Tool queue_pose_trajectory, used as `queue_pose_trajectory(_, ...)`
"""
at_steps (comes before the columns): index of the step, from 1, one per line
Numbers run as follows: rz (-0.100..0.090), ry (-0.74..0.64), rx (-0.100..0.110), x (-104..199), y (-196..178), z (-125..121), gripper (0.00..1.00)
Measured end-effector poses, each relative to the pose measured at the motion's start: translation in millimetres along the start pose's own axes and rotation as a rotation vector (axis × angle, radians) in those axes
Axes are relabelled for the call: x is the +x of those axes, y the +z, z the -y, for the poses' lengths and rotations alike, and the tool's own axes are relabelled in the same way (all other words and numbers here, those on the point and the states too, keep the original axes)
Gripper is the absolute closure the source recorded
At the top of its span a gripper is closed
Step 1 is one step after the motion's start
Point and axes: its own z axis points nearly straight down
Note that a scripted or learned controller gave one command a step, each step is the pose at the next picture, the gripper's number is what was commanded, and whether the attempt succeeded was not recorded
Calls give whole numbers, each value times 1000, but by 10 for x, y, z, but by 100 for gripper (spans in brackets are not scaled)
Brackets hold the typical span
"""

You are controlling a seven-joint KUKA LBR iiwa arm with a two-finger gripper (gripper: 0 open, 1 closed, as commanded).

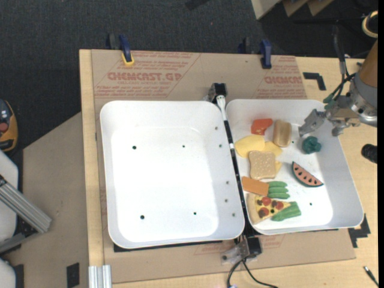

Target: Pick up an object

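A: Counter (180,71) first?
B: Yes, I saw two white bins on it. Left bin (168,173) beside the right bin (336,179), which carried all the toy food.
A: The arm?
B: I saw it come in from the right, gripper (324,123) over the right bin's far right corner. Fingers open or shut, I couldn't tell.
A: Objects?
B: Bread slice (263,164) mid-bin, watermelon slice (306,175) to its right, small green piece (311,144) just below the gripper.
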Motion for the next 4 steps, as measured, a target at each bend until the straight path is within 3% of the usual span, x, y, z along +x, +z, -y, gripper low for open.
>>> queue_pose_trajectory(1,-4,-1,8,327,1206,215,0)
queue_pose_trajectory(2,1,-12,22,619,1144,-693,0)
queue_pose_trajectory(3,-5,-3,19,615,1049,-671,100)
queue_pose_trajectory(4,-3,1,6,870,1150,-216,100)
